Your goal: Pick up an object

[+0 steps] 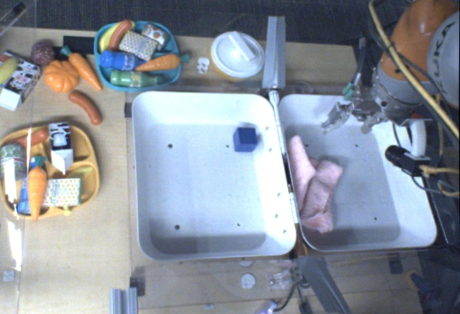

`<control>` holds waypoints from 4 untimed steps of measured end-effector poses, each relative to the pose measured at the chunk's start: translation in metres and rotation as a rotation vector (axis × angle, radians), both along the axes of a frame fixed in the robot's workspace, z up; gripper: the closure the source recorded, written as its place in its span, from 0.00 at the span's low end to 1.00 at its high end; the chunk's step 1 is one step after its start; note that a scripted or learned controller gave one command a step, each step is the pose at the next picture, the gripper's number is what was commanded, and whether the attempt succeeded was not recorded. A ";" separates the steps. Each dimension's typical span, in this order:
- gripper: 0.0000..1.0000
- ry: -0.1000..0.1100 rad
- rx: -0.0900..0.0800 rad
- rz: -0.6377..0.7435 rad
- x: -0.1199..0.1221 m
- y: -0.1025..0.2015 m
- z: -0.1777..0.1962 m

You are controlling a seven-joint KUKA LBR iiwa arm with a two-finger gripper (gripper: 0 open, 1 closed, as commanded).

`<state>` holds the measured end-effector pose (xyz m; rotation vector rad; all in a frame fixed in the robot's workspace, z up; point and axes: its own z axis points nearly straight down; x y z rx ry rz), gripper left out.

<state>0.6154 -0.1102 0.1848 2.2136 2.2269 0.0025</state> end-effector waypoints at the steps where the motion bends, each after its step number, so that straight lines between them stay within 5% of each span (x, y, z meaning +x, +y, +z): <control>1: 0.00 -0.006 -0.002 0.111 -0.046 -0.029 -0.089; 2: 0.00 -0.015 -0.004 0.162 -0.047 0.017 -0.093; 4: 0.00 -0.002 -0.001 0.225 -0.128 -0.003 0.008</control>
